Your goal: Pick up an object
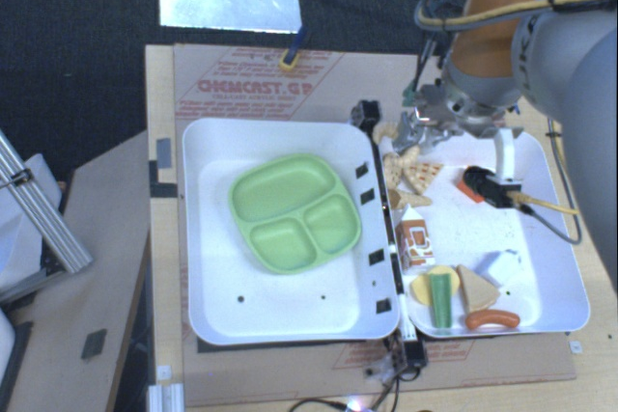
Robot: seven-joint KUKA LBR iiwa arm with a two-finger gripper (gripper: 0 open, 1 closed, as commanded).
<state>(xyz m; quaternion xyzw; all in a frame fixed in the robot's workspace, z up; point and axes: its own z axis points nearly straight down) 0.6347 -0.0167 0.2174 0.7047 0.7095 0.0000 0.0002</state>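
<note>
The waffle-patterned toy wedge (421, 175) lies below the gripper (413, 132), poised for grasping; its finger spread cannot be told.

Two white bins (290, 323) sit side by side across the middle of the frame. The left one holds one green plate (294, 210). The right one holds about eight small toy items: one waffle (421, 175), one carton (414, 241), one sausage (492, 319), others unclear.
</note>
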